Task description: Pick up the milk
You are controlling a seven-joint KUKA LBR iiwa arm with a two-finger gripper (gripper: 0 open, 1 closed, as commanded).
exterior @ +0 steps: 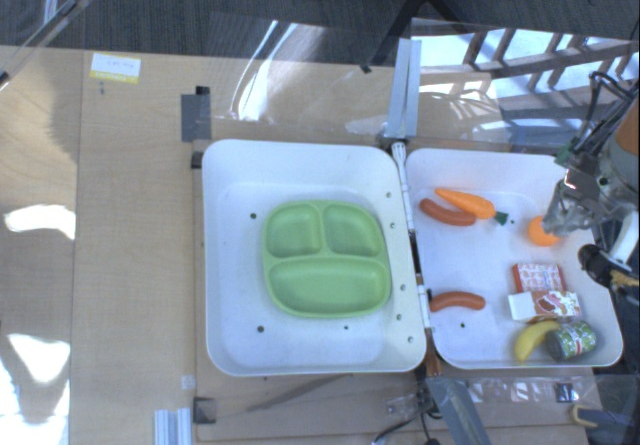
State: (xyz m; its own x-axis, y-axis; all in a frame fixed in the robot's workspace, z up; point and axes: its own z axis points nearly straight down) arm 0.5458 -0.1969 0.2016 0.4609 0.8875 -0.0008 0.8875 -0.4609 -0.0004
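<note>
The milk [540, 291] is a small red and white carton lying on its side in the right bin [470, 358], near the front right. Just in front of it lie a yellow banana [532, 338] and a green can [572, 340]. My gripper [567, 216] hangs over the right bin's far right side, behind the milk and apart from it. Its tip is right next to a small orange piece [541, 230]. Nothing shows between its fingers.
The right bin also holds a carrot [467, 202], a sausage [447, 214] at the back and a second sausage [457, 302] near the left wall. In the left bin [225, 263] lies a green divided plate [326, 259].
</note>
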